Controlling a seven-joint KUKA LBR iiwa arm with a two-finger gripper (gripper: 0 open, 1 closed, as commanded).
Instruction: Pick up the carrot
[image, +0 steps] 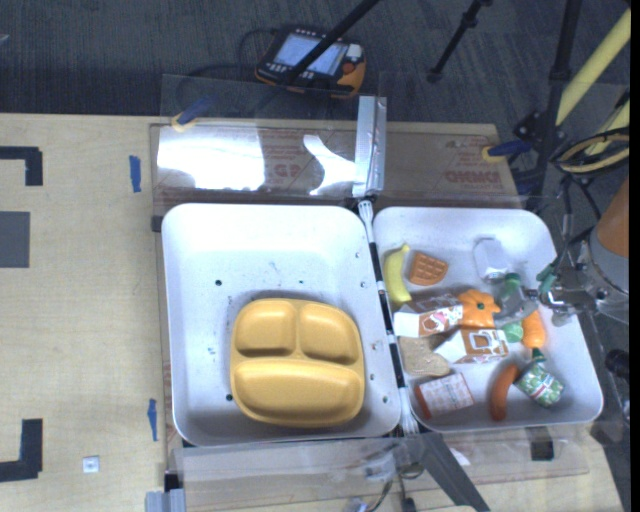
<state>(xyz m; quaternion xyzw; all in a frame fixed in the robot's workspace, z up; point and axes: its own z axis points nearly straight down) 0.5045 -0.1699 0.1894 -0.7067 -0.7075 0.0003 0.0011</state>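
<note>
Left bin: holds a yellow divided tray, no part in the job. Right bin: crowded with toy food, a banana at its left side, the carrot lying near its right wall, just beside a small green packet. Tool poised close above the carrot at the right edge, grip impossible to judge from here; carrot apparently not yet lifted, so the pick looks undone.

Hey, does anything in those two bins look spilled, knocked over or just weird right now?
Nothing looks spilled or damaged. The right bin is a loose jumble: the carrot, a banana and small packets lie crowded at mixed angles. The yellow divided tray sits flat in the left bin.
</note>
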